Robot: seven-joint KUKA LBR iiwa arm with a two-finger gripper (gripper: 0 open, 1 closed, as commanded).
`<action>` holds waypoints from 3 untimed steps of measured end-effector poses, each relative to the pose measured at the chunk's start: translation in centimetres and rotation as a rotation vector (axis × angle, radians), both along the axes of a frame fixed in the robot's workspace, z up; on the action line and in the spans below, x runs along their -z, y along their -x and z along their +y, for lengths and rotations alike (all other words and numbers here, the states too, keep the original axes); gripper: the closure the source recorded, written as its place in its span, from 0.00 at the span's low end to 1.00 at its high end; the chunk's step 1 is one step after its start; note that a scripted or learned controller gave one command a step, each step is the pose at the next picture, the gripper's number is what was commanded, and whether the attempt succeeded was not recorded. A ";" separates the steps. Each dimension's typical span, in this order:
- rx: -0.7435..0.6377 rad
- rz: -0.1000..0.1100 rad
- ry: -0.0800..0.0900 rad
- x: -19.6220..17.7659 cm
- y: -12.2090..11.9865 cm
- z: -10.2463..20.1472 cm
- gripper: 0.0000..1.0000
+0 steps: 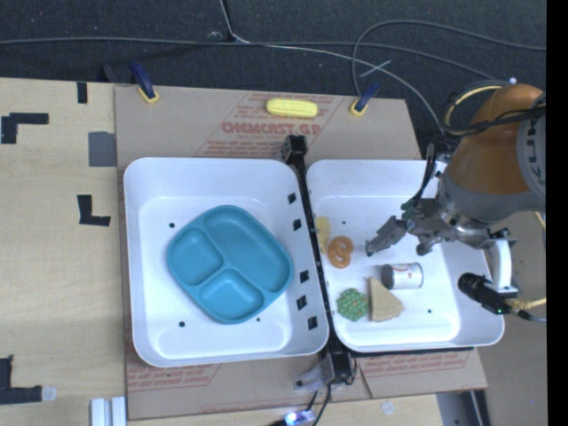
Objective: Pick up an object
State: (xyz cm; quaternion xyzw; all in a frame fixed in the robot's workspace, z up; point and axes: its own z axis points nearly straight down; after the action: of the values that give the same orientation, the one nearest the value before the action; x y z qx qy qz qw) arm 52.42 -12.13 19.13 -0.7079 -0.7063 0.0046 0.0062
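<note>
Behind the pincer (401, 240), half-hidden can (404, 276).

Worktop and floor
A pale wooden worktop (53, 264) is lying against dark carpet (284, 7), with thin cables (266, 44) trailing over it.

Red printing runs across the brown cardboard sheet (248, 127) at twelve o'clock from the bins, just below the yellow corn cob (291, 107). It seems to read "CHEMCAST GP", though the letters are faint. More red print along the six o'clock edge is illegible.
</note>
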 end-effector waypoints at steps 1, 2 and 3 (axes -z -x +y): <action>-0.004 -0.013 0.002 -0.7 -0.3 0.0 0.00; -0.004 -0.007 0.001 5.5 -0.4 0.7 0.00; -0.003 -0.014 0.004 10.8 -0.4 0.8 0.00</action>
State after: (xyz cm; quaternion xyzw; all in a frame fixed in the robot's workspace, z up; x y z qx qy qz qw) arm 52.77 -11.38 8.32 -0.7068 -0.7074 0.0008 -0.0002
